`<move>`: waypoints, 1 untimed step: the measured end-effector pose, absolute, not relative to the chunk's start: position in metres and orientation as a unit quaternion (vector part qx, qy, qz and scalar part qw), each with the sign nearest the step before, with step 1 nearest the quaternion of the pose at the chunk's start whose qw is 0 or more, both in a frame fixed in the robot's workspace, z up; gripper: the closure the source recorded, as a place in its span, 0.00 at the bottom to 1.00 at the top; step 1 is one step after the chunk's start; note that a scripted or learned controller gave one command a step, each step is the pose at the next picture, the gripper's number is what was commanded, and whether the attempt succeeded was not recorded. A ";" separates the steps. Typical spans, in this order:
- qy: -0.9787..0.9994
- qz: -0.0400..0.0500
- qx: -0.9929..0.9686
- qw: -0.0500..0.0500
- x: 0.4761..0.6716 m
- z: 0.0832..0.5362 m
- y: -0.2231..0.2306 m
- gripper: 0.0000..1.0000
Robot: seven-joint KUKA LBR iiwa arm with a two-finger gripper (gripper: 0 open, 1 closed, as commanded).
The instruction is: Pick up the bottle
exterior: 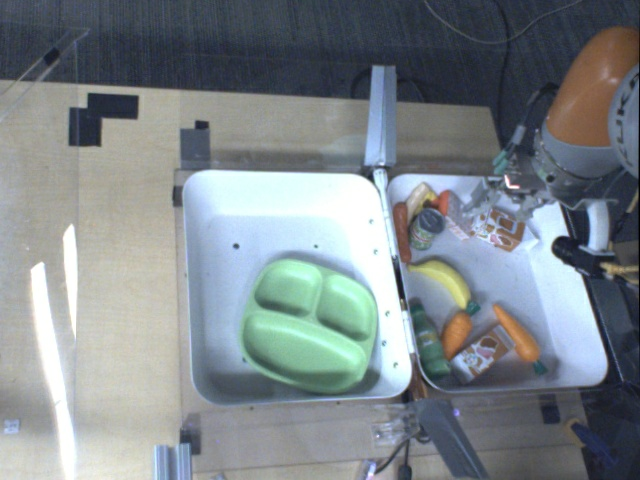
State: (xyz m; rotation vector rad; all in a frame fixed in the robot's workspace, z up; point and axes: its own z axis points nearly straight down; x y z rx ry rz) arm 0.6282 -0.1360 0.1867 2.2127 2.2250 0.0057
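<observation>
Hovering over right bin's point(590, 368) far edge, gripper point(497, 200); finger state unclear. Green bottle point(428, 340) lying at near-left of right bin, beside carrot point(457, 332), below banana point(447, 280).

Green bottle point(430, 340), yellow banana point(447, 279), green tray point(310, 324), white bins point(215, 268).

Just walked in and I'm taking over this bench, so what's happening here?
A KUKA arm reaches in from the right, its gripper hovering over the far end of the right bin. The green bottle it should pick up lies untouched along that bin's near-left wall, beside a banana and carrots. The left bin holds a green divided tray.
</observation>
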 end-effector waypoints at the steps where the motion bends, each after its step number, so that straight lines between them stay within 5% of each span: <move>1: 0.709 0.002 0.705 0.002 0.628 0.187 -0.136 0.00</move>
